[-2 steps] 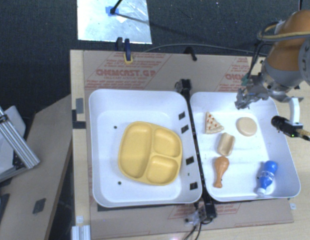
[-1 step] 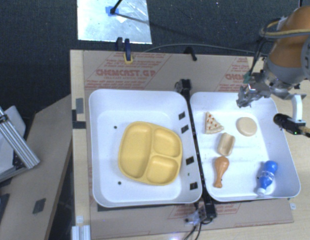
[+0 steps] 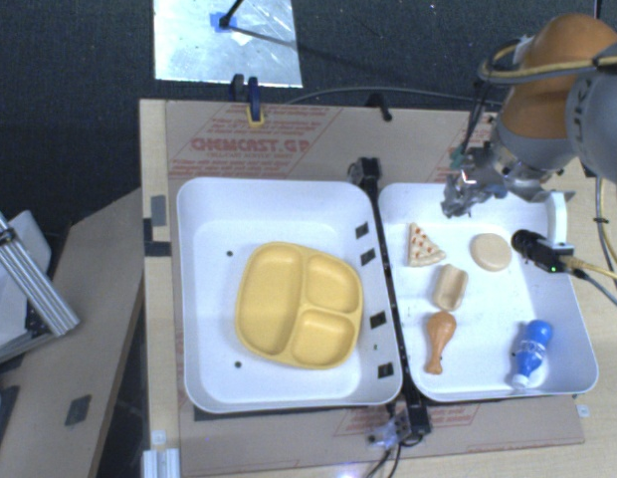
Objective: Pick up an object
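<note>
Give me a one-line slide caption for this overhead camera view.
Gripper hovers over the right bin holding pizza slice, cookie, drumstick and bottle; yellow tray fills the left.

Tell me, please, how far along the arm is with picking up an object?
Done: nothing lifted. The pizza-slice toy, round beige disc, tan bread-like piece, brown drumstick toy and small blue bottle all lie in the right white bin. In hand: the gripper hovers above that bin's far edge. Left: descend, grasp, lift.
</note>
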